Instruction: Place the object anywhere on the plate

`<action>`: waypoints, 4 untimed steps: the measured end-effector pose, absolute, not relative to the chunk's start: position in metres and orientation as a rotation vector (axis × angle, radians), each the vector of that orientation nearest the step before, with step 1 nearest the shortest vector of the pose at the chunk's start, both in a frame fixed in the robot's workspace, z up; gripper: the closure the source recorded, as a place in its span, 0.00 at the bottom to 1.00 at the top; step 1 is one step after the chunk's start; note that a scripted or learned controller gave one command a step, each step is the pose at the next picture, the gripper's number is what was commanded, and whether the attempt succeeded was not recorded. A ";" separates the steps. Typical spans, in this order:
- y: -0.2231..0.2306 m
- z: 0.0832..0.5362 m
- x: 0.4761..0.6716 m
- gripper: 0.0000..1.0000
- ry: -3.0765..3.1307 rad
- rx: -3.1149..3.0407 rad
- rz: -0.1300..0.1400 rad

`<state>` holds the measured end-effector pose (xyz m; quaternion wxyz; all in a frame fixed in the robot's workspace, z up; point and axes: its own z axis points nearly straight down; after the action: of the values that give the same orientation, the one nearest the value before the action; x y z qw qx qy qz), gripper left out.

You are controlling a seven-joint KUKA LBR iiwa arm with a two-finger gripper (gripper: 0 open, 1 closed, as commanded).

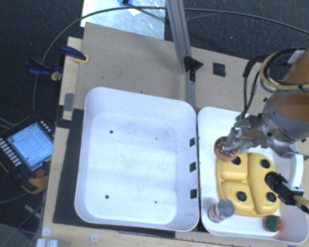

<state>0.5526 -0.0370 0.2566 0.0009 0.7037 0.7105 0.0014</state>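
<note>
Jaws (235,140) over a round brown object (225,149) beside a glossy yellow compartmented plate (248,185).

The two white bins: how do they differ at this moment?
The left bin shows bare white floor with a few small dark dots; the right bin holds a yellow plate with dark spots and several small objects. The gripper is over the right bin's upper part, above a small brown object; no arm is over the left bin. The left bin looks wider in this view. Both are shallow, white and round-cornered, side by side.
</note>
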 end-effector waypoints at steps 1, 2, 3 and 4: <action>0.019 0.245 0.577 1.00 2.232 2.209 0.004; 0.070 0.230 0.590 1.00 2.233 2.211 0.003; 0.120 0.239 0.607 1.00 2.233 2.210 0.007; 0.168 0.223 0.616 1.00 2.232 2.212 0.004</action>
<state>0.6163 0.1679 0.2234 -0.0002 0.7039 0.7103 0.0013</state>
